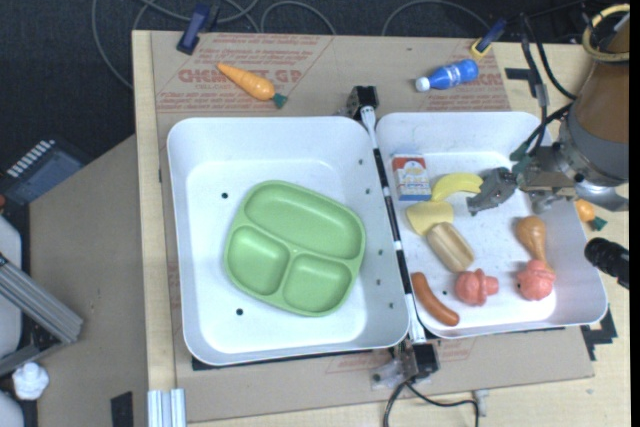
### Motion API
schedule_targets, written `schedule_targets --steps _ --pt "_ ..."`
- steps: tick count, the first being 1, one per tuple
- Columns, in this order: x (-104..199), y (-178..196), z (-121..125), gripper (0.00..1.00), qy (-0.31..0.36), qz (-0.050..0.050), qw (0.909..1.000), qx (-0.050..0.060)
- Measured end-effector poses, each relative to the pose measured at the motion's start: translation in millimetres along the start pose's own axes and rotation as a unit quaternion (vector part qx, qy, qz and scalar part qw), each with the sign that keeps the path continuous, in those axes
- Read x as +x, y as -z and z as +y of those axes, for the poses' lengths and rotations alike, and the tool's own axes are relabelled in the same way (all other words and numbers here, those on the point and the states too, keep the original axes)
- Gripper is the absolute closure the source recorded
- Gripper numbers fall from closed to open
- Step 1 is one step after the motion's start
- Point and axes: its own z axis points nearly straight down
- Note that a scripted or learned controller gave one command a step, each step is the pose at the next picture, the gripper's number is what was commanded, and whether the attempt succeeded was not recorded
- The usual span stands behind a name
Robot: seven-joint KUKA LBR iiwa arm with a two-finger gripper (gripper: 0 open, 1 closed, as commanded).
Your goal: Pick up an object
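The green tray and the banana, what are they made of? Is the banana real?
The green tray looks like moulded plastic: one even colour, a soft sheen, rounded compartment walls. The banana is probably a plastic toy; its yellow is flat and unmarked, though it is too small to be sure.

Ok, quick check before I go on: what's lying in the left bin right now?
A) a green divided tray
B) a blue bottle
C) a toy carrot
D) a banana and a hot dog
A: the green divided tray lies in the left bin, while the toy foods, banana among them, sit in the right bin.
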Motion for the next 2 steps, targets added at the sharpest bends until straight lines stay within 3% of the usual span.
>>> schedule_targets --steps 1,2 --pt "-13 -152 31 0.0 -0.001 0.001 1.0 0.003" --pt "12 -170 87 0.0 0.0 0.0 1.0 -0.001"
